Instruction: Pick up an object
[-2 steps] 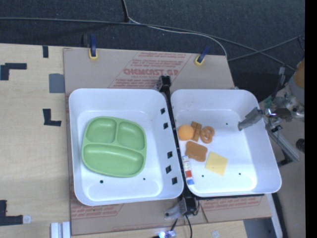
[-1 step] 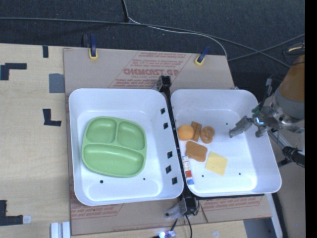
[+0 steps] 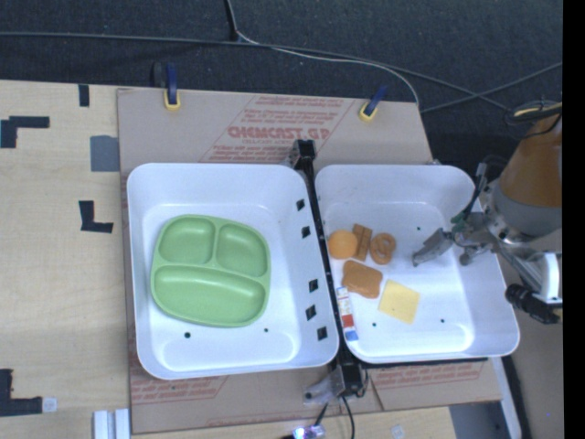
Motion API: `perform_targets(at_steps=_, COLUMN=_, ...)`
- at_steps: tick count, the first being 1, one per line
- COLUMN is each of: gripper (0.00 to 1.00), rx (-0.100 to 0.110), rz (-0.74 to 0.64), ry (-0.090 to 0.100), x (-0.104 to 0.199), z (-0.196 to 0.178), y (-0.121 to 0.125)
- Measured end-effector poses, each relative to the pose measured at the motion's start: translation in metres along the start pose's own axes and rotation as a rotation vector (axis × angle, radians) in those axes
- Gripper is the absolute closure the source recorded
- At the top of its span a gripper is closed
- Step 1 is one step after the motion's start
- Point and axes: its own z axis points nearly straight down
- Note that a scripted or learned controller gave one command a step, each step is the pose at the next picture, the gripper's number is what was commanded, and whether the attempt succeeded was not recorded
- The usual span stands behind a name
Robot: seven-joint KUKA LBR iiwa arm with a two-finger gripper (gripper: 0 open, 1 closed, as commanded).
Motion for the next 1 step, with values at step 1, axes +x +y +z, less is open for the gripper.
perform_targets(at_steps=1, gripper=0.0, rx=-0.002, rz=-0.001, ry=-0.001, x=0.0009, z=0.0538, y=-0.0006)
